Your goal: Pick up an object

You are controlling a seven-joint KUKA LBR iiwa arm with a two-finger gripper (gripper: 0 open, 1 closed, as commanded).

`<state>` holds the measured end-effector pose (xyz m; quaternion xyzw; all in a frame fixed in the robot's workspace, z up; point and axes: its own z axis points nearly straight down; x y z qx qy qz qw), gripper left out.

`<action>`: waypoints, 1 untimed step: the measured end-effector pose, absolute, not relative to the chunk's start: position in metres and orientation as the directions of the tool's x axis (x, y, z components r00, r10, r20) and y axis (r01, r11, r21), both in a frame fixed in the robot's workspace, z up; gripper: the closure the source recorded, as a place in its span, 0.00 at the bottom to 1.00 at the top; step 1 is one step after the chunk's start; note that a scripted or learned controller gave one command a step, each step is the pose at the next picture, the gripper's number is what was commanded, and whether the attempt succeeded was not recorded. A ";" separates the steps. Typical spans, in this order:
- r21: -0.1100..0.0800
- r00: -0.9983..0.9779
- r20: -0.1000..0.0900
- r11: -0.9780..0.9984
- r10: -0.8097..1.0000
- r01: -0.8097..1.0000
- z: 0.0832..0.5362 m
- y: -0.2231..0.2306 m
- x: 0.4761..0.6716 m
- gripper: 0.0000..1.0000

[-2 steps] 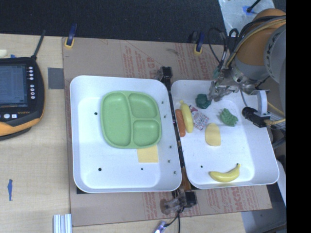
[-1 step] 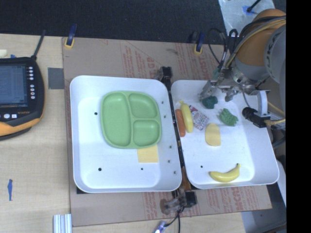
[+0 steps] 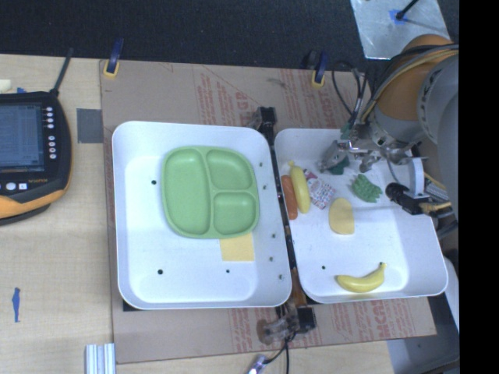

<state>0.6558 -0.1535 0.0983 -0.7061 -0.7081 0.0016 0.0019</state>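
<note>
The right bin (image 3: 421,279) holds a yellow banana (image 3: 361,280) near its front edge, a pale yellow rounded piece (image 3: 341,216) in the middle, and a green bumpy item (image 3: 365,188) further back. An orange carrot-like piece (image 3: 289,196), a yellow corn-like piece (image 3: 300,188) and a small red-and-white packet (image 3: 319,190) lie along its left side. My gripper (image 3: 341,159) hangs over the bin's back part, just behind the green item and right of the corn piece. Nothing shows between its fingers.
The left bin (image 3: 140,271) holds a green divided plate (image 3: 209,191) with a flat yellow square (image 3: 237,248) in front of it. A teach pendant (image 3: 31,158) lies on the bench at far left. Cables (image 3: 351,92) hang behind the right bin.
</note>
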 end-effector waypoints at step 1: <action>-0.001 -0.002 0.000 0.002 1.000 1.000 0.092 -0.183 0.656 0.00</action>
